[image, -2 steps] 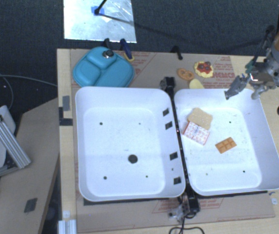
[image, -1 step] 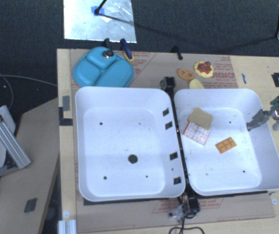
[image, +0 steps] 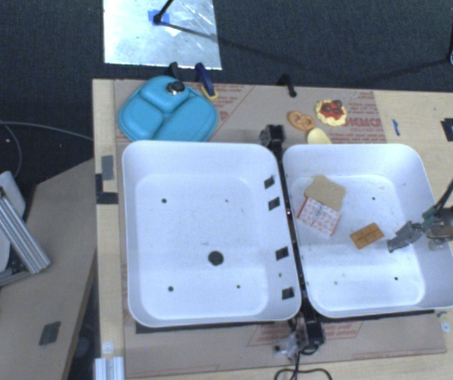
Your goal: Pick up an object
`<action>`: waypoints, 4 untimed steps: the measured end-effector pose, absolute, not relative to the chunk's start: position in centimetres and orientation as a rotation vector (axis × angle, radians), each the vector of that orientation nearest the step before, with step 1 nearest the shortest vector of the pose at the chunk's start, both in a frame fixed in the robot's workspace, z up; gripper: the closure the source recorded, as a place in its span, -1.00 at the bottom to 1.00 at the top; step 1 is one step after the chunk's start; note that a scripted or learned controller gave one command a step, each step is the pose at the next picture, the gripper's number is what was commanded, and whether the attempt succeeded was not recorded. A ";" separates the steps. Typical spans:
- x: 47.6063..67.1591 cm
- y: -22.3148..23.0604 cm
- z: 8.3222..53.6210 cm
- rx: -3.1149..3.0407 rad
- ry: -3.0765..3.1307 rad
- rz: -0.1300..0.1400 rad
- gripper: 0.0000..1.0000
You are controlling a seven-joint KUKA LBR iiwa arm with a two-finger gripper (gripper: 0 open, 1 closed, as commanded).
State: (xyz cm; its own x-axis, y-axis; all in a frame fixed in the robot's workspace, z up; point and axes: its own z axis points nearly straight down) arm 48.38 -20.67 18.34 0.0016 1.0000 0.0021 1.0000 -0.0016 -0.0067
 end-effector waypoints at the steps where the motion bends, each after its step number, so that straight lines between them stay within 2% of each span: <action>1: 49.0 -20.7 8.6 -2.228 -2.231 -0.008 -1.00; 2: 49.2 -20.9 10.1 -2.234 -2.237 -0.011 1.00; 4: 48.7 -20.7 9.5 -2.223 -2.224 -0.002 1.00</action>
